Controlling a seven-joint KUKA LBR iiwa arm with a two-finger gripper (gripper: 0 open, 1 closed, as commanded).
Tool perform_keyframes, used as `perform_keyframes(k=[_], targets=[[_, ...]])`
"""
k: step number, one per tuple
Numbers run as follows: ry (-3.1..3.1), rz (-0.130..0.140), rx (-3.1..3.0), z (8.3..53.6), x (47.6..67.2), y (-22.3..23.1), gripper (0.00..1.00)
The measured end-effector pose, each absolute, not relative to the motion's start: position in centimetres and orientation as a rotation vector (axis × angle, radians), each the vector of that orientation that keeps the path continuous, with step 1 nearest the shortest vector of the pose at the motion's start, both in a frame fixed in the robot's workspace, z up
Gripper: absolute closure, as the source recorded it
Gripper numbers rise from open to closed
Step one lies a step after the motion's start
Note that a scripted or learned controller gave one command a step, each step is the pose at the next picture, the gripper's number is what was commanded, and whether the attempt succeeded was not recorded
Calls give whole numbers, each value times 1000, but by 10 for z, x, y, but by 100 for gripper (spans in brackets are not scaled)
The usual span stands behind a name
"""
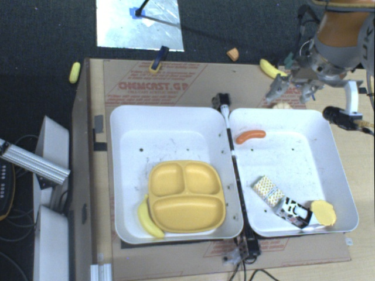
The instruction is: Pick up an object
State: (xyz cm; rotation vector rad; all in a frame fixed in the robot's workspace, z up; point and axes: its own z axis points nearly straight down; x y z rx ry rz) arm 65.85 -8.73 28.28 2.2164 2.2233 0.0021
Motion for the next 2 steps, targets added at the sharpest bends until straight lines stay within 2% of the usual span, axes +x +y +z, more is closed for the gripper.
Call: perform_keyframes(k=[1, 2], targets=[[2224, -2, 2222, 167, 611, -92, 0], [2222, -1, 2222, 112, 548, -109, 0]])
